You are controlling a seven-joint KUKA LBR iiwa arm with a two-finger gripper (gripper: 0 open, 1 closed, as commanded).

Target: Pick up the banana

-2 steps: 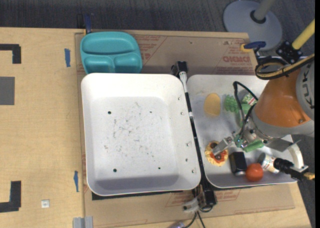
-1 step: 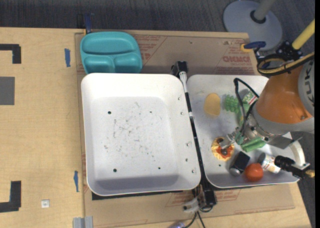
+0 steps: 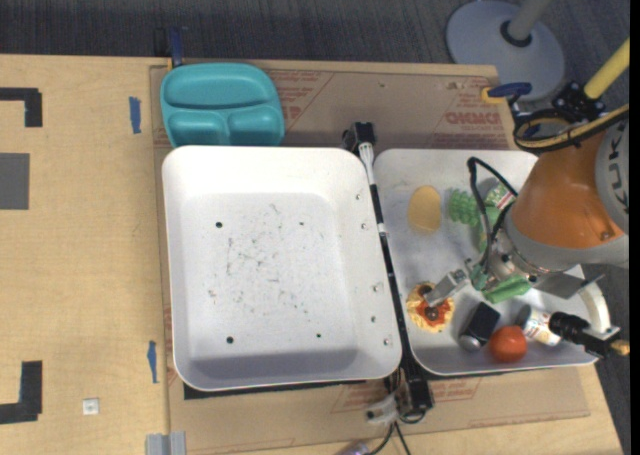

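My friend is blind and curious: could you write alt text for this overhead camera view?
A grey and orange robot arm reaches from the right into the right white bin, its pincer low over a pizza toy. Nearby lie a yellow toy, a tomato and green pieces. A teal tray sits behind the left white bin.

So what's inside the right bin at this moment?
The right bin holds a yellow piece, green leafy item, red tomato, black block and pizza-like toy. The arm covers whatever lies beneath it.
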